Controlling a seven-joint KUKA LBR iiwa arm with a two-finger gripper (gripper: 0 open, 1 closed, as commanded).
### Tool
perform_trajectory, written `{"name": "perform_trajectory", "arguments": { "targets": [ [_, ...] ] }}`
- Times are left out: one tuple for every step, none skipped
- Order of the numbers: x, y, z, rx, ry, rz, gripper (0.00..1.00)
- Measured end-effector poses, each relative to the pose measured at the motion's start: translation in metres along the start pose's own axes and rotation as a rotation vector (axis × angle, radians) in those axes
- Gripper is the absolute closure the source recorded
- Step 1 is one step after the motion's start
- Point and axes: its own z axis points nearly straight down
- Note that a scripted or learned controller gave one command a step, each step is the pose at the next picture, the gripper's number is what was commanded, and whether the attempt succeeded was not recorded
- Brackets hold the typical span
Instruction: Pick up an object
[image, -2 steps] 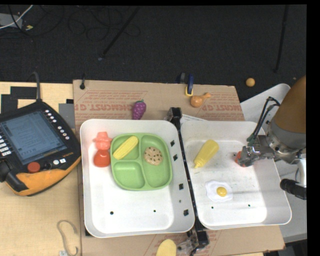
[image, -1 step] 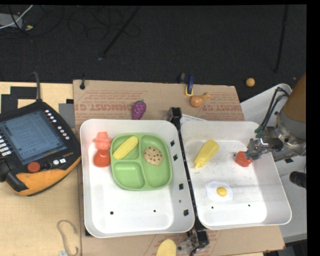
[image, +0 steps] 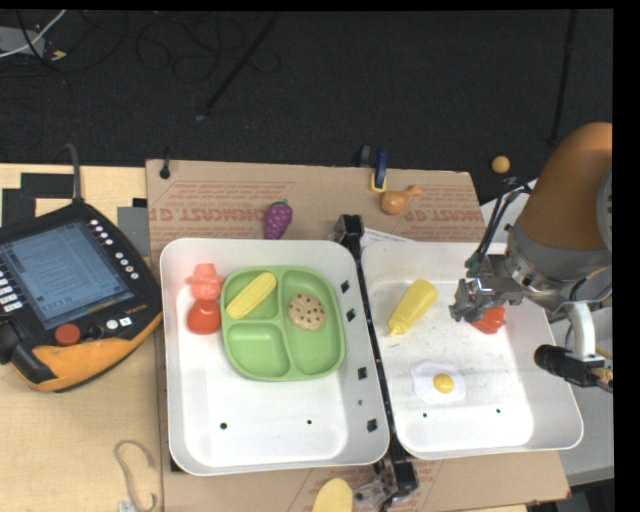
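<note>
The pincer (image: 478, 303) hangs low over the right bin (image: 520, 425), near its right wall, and a small red object (image: 490, 320) shows just below and beside it, touching or nearly touching; whether the pincer is spread or pinching that red piece cannot be told from this slanted look down. Above it the grey arm (image: 560, 215) with its orange band comes in from the right side. In the same right bin, a yellow mustard bottle (image: 412, 306) lies tilted to the left of the pincer, well clear of it, and a toy fried egg (image: 440, 383) lies flat nearer the front of the bin, apart from both. The left bin (image: 260, 440) sits just beside the right one, their walls meeting along the middle. It holds a green divided plate (image: 270, 362): a yellow corn cob (image: 249, 294) lies in the plate's upper left compartment, a speckled cookie (image: 306, 311) in the upper right compartment. Left of the plate, against the bin's left wall, stand a pink figure (image: 204, 281) and, just in front of it, a red cup-like piece (image: 203, 318). Behind the bins, on the brown cardboard (image: 220, 200), lie a purple grape bunch (image: 278, 217) and an orange pear-shaped toy (image: 399, 198). On the worktop (image: 60, 440) to the far left rests a control pendant (image: 70, 290) with a screen, and a yellow lemon-like toy (image: 332, 494) lies at the front edge.
</note>
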Motion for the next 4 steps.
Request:
{"name": "perform_trajectory", "arguments": {
  "targets": [
    [0.059,0.015,0.003,-0.001,0.0,-0.001,1.0],
    [0.106,0.029,-0.008,-0.002,0.0,0.0,1.0],
    [0.133,0.021,0.004,0.002,-0.001,0.003,1.0],
    [0.134,0.035,-0.01,-0.002,-0.002,0.005,1.0]
  ]
}}
